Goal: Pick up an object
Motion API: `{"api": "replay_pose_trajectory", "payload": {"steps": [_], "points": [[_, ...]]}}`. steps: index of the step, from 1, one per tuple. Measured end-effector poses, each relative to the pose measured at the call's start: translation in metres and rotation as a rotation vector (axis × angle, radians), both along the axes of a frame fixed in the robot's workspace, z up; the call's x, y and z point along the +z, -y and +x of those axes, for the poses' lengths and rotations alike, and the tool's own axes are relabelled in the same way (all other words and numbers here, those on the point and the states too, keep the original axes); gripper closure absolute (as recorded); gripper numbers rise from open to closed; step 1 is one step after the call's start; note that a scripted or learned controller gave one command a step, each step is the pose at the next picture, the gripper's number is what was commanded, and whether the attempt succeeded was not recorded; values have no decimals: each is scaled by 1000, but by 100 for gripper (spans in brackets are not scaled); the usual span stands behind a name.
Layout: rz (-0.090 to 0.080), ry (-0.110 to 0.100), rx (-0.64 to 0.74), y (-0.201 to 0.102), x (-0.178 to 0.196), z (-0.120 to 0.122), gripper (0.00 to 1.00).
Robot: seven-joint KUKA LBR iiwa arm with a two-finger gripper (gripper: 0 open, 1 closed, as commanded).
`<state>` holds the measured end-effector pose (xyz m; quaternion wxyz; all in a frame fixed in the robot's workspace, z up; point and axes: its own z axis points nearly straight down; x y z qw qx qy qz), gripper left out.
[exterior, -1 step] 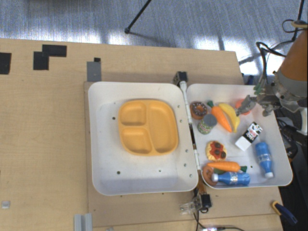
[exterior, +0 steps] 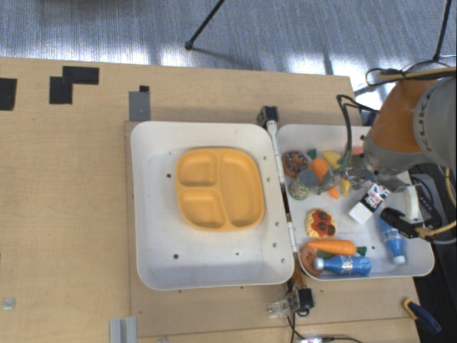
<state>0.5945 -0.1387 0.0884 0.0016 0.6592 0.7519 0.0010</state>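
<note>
On the bench, far left, black tape marks sit near the top edge, well apart from both bins.

Left bin: holds one item, an orange-yellow divided tray with three compartments, lying flat and roughly centred. Nothing rests in any compartment.

Divider between bins: a thin rail with a small black fitting at its top end and a clip with wires at the bottom end.

Right bin (crowded, candidates for the pick all lie here):
- brown ring-shaped doughnut near the top-left corner
- grey-green round piece just below it, touching or nearly touching a small orange piece
- yellow piece just beside the gripper
- round pizza-like disc with red and dark spots, mid-bin
- carrot lying lengthways near the bottom edge, directly above a blue bottle
- white carton with black print, tilted, right of the disc
- second small blue bottle with a white cap, near the right side

Gripper: low in the upper part of the right bin, among the yellow and orange pieces. Finger state: cannot tell, the wrist and clutter mask them. No object is seen clamped.

Arm, grey with orange band, enters from the right over the bin's upper-right corner, cables looped around it.
</note>
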Motion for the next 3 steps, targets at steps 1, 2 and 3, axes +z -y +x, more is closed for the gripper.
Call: {"api": "replay_pose_trajectory", "payload": {"steps": [1, 2, 3], "points": [[0, 1, 0, 0, 11, 1, 100], [0, 2, 0, 0, 11, 1, 0], [-4, 3, 532, -11, -2, 26, 0]]}}
